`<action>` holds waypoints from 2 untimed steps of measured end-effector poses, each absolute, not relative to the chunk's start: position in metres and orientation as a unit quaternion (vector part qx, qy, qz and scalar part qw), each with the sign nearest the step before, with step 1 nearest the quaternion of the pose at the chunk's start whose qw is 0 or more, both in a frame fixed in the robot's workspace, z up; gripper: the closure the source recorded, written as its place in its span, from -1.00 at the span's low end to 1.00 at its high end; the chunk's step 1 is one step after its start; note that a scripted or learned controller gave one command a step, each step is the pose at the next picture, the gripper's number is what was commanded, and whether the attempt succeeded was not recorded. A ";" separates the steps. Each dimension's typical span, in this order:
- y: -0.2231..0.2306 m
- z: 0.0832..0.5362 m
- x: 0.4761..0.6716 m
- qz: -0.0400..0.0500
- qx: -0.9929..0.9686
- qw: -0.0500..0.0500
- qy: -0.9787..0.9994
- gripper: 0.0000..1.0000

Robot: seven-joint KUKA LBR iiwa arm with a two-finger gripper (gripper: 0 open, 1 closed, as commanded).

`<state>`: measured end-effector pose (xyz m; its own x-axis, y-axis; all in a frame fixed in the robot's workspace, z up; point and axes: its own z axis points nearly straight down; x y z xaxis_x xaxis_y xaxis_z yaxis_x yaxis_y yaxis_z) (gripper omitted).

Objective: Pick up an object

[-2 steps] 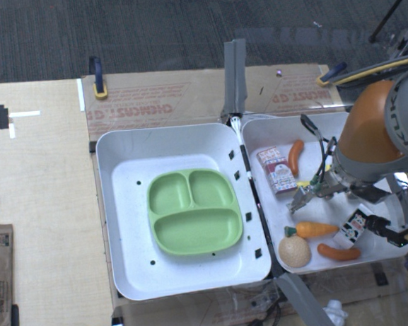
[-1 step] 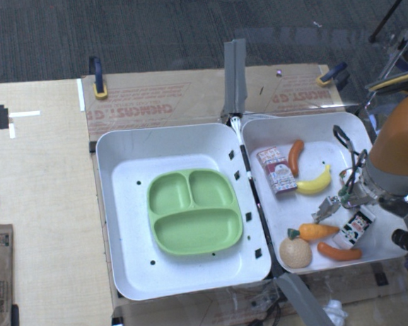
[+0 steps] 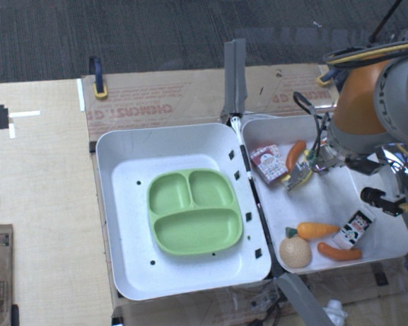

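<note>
At frame centre, your left bin (image 3: 122,201) holds a green divided plate (image 3: 194,211). The right bin (image 3: 382,249) holds a red-and-white packet (image 3: 267,163), then an orange carrot (image 3: 295,156) whose long axis runs lower-left to upper-right, tip upward. The gripper (image 3: 303,174) sits just below it, but you cannot tell how its jaws stand.

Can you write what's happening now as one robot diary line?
gripper: in right bin, near small carton | green plate: left bin

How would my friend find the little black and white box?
Look in the right-hand white bin, at the corner nearest the camera. The small carton lies tilted above a red-orange sausage shape, right of an orange carrot. It alone is black and white.
</note>
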<state>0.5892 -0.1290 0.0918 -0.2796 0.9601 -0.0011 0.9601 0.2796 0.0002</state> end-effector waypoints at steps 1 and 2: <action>-0.142 0.090 0.631 0.000 0.683 -0.007 0.731 -1.00; -0.154 0.089 0.652 -0.004 0.651 -0.033 0.758 -1.00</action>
